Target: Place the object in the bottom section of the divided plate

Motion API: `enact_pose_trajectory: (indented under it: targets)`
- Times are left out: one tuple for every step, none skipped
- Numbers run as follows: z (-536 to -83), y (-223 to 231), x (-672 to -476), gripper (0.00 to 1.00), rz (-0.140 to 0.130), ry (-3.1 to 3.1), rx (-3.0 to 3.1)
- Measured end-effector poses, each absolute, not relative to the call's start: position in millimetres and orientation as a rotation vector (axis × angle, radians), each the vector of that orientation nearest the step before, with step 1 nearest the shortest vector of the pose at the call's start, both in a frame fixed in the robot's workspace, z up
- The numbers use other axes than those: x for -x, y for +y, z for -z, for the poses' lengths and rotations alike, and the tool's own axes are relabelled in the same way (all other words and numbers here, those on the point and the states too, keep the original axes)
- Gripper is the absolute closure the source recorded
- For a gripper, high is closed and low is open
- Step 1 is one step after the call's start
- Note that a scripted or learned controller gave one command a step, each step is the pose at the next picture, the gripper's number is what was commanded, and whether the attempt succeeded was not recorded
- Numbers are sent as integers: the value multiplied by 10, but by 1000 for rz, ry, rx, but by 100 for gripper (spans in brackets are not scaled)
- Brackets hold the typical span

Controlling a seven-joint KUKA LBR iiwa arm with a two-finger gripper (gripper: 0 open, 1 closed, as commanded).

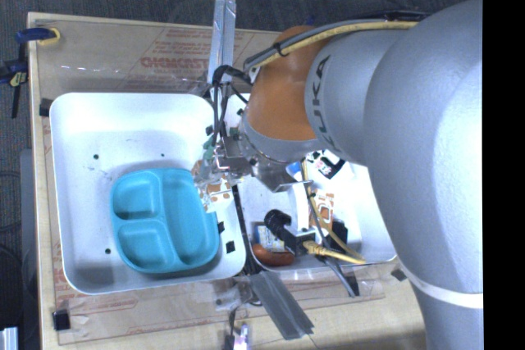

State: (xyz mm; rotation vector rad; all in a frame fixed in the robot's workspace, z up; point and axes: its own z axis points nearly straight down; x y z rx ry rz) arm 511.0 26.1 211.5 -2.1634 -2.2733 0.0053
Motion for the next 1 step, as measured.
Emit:
enact_pose_trajectory:
  targets:
    - [-2117,261,-5111,0,-5,-2273,2163]
